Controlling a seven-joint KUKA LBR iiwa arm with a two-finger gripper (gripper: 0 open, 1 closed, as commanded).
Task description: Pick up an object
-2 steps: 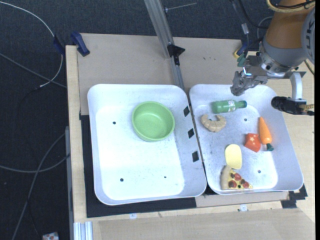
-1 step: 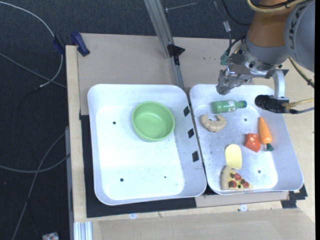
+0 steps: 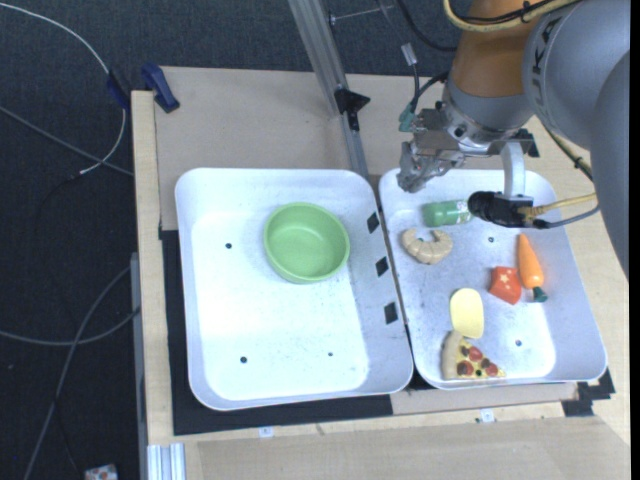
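A green bottle (image 3: 445, 212) lies on its side near the back of the right bin (image 3: 560, 348), just above a beige croissant-shaped toy (image 3: 426, 245). The gripper (image 3: 412, 176) hangs just above the bottle's left end, holding nothing; whether it is wide or narrow I cannot tell. Further forward lie a carrot (image 3: 529, 260), a red pepper (image 3: 505, 284), a yellow block (image 3: 467, 312) and a pizza slice (image 3: 466, 357). The left bin (image 3: 220, 368) holds a green bowl (image 3: 306, 241).

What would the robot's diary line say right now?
gripper: above right bin far corner | nearest: green bottle | held: nothing seen
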